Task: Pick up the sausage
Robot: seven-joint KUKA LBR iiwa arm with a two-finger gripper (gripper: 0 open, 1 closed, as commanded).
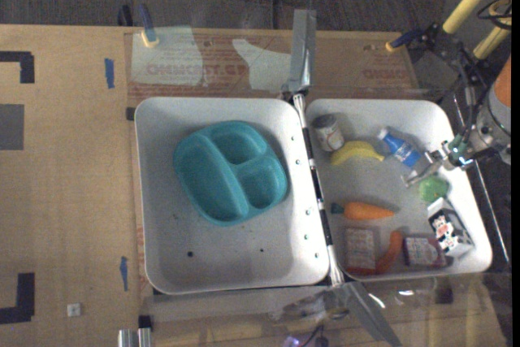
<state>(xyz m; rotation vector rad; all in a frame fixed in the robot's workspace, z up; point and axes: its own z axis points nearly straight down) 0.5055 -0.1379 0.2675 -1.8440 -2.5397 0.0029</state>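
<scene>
One sausage at the right bin's near edge — well below the hand, finger gap indiscernible.

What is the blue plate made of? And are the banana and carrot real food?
The plate looks like plastic: one even teal colour, smooth, with soft moulded compartments. The banana and carrot are probably plastic toys, since each is a flat, even colour with no marks or bruises, though the picture is too small to be sure.

The arm is grey with an orange band; its gripper is silvery metal with a green spot.
</scene>
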